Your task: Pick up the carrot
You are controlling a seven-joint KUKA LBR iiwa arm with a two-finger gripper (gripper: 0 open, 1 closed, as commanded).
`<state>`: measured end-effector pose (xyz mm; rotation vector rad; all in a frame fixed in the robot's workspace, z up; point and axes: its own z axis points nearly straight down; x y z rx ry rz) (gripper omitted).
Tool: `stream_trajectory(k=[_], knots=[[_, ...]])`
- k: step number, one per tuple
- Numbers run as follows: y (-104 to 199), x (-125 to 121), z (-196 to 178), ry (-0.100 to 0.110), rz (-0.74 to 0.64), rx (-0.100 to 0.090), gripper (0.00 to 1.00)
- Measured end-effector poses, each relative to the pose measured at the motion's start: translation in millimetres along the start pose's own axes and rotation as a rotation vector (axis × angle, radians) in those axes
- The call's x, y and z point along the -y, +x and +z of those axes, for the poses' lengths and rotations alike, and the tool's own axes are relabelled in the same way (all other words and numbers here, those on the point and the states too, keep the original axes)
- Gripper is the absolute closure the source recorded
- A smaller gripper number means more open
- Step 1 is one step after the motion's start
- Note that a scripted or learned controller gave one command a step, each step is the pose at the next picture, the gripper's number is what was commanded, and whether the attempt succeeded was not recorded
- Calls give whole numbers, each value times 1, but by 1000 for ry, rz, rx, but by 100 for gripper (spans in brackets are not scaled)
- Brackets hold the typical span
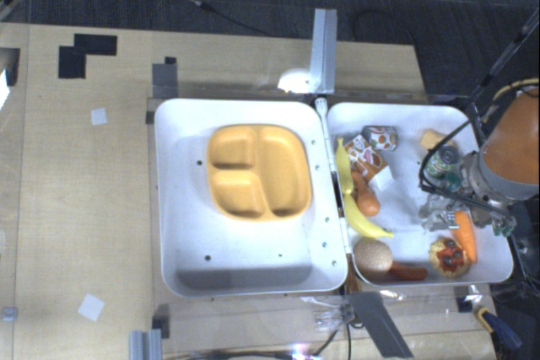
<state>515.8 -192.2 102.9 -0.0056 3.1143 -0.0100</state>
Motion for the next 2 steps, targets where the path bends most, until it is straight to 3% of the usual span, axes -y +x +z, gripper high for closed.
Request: stream_trajectory(k=[1,2], knots=[[-15,14,-56,-4,-102,-15,100],[7,8,12,-4,-242,-11,100]])
